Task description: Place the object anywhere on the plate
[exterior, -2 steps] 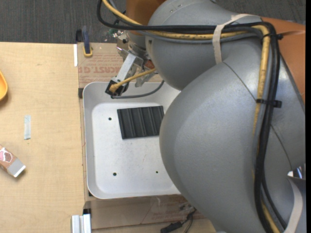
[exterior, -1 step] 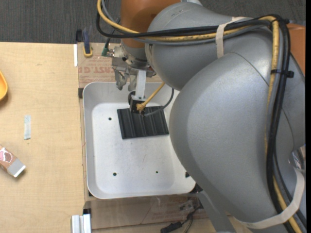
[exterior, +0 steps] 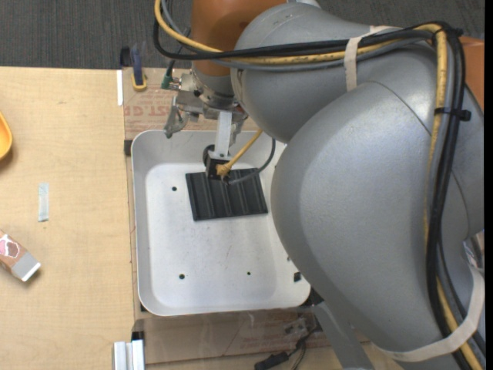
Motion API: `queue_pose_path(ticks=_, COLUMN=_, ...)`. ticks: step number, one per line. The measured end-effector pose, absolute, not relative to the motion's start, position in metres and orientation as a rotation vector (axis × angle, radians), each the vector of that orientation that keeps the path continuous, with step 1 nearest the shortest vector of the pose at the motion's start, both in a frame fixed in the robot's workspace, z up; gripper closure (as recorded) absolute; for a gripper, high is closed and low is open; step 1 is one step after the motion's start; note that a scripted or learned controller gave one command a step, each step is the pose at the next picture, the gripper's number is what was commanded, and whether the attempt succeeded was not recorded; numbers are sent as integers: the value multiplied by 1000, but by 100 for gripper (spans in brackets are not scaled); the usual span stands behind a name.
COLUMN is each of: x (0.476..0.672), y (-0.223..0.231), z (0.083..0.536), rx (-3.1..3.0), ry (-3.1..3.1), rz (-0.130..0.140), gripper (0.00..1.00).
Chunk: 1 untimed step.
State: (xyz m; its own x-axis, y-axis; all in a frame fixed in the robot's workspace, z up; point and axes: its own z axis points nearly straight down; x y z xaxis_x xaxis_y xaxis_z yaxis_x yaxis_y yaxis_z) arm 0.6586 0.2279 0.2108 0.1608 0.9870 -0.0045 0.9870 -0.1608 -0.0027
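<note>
So the black ribbed slab (exterior: pixel 228 196) was lying flat on the floor of the white bin (exterior: pixel 154 284), up in the far half and a bit right of the middle. Its long side ran left to right across the view with a slight tilt, and the ribs ran across the short way. Nothing was resting on it and it wasn't touching the bin walls. The gripper (exterior: pixel 185 114) was hanging over the bin's far left corner, about at the rim, so from the tool the slab lay toward the near side and a little to the right, close but clearly apart. We honestly couldn't tell whether the gripper was open or closed from this angle, and we didn't see anything held in it, so we figured the pick hadn't happened yet. Our guess was that the next move needed a short shift toward the slab, then closing across the short side rather than trying to span the long one. Out on the wooden board (exterior: pixel 69 129) to the left there was an orange curved edge (exterior: pixel 4 141), cut off by the frame. It might've been the plate, but we couldn't say. A small pale strip (exterior: pixel 43 203) and a red-and-white packet (exterior: pixel 15 257) lay nearby.
</note>
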Motion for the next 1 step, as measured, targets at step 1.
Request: queue_pose_path(ticks=1, x=610, y=227, z=117, rx=2866, ry=1284, rz=-10, gripper=0)
